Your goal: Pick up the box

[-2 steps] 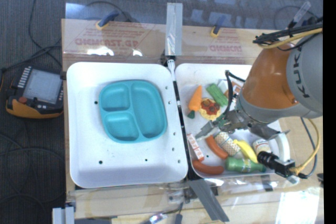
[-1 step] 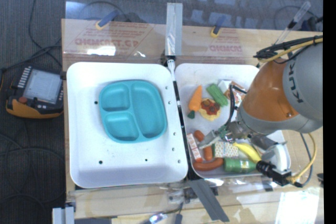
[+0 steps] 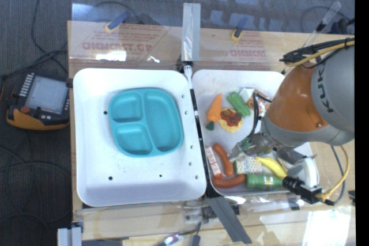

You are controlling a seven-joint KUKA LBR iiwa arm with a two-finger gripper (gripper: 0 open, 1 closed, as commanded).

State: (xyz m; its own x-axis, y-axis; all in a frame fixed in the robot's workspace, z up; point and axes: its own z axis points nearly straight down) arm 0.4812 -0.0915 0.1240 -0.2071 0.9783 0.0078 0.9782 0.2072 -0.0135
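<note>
Two white bins are being seen from above on a wooden bench (image 3: 300, 52). In the left bin (image 3: 92, 181), a light blue plate (image 3: 145, 121) with three parts is lying flat near the middle.

The right bin (image 3: 202, 83) is being shared by many small toy foods. An orange carrot (image 3: 215, 108) is lying near the top left of this bin, and a green vegetable (image 3: 237, 103) is lying just beside it to the right. A yellow piece with red dots (image 3: 230, 120) is sitting just below these two. Lower down, a red sausage (image 3: 223, 159) is lying at a slant, and a second red sausage (image 3: 229, 181) is lying along the bottom wall. A green bottle (image 3: 263, 182) is lying on its side next to that sausage, and a yellow banana (image 3: 272, 167) is lying just above the bottle.

The box (image 3: 249, 166) is small and white with little spots, and it is lying flat between the slanted sausage and the banana, just above the green bottle.

The grey and orange arm (image 3: 311, 106) is being reached in from the right, over the right bin. The gripper (image 3: 252, 146) is being held low, just above the box and very close to it. It cannot be told whether the gripper is released or clenched, or whether the box is being touched.
</note>
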